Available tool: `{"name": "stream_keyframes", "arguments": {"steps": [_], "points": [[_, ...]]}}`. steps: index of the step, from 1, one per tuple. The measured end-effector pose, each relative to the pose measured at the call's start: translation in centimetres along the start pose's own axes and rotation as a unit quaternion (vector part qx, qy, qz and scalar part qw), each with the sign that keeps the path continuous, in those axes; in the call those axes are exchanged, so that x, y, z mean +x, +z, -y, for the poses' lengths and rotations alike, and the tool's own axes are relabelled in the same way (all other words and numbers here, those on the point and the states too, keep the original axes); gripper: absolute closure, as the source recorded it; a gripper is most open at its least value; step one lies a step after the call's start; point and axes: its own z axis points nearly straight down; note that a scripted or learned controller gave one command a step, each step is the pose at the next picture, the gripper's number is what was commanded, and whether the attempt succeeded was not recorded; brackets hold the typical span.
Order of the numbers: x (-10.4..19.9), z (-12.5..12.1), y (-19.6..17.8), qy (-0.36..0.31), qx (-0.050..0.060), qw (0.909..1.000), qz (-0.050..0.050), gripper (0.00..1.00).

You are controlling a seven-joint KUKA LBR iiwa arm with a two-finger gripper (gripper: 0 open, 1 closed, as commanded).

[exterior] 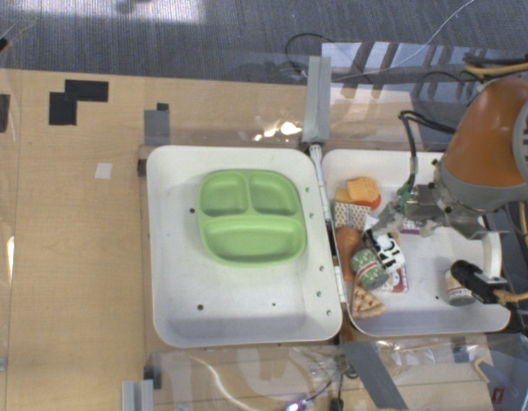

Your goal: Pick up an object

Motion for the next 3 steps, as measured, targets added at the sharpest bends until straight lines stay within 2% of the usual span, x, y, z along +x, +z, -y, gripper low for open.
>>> {"name": "stream_keyframes", "arguments": {"steps": [1,2,3], "points": [[-0.8,-1.5,9.5,-0.063,-0.002,0.9980,0.001,0.00],[-0.7,-1.7,8.4,-0.064,-0.004,0.9979,0.000,1.00],[1.2,-6.0,0.5,-0.101,-0.002,0.9949,0.001,1.00]]}}
